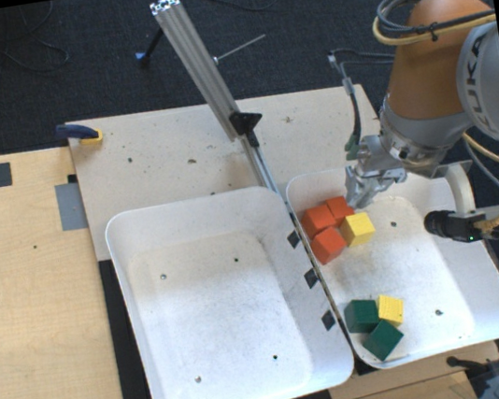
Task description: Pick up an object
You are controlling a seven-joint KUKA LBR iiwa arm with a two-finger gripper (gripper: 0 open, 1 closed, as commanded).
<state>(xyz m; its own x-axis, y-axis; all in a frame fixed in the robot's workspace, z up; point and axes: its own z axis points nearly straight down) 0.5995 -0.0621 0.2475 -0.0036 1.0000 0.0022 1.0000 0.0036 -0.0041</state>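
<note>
On the left of the bench sits a shallow white bin [146, 258] with nothing but specks on its floor. Right of the divider, the second bin [475, 298] holds two clusters of small blocks. Near its upper left, three orange blocks [324, 229] press together, with a yellow block [359, 227] touching their right side. Near its lower left lie two green blocks [370, 325] and another yellow block [391, 308], also touching. The gripper [362, 186] hangs just above the orange and yellow cluster, holding nothing; whether it is wide or narrow cannot be told from this angle. Risk, as a judgement: the blocks are packed so tightly that descending fingers may land on top of a neighbour, shove the cluster aside, or pinch two blocks and lose both.
</note>
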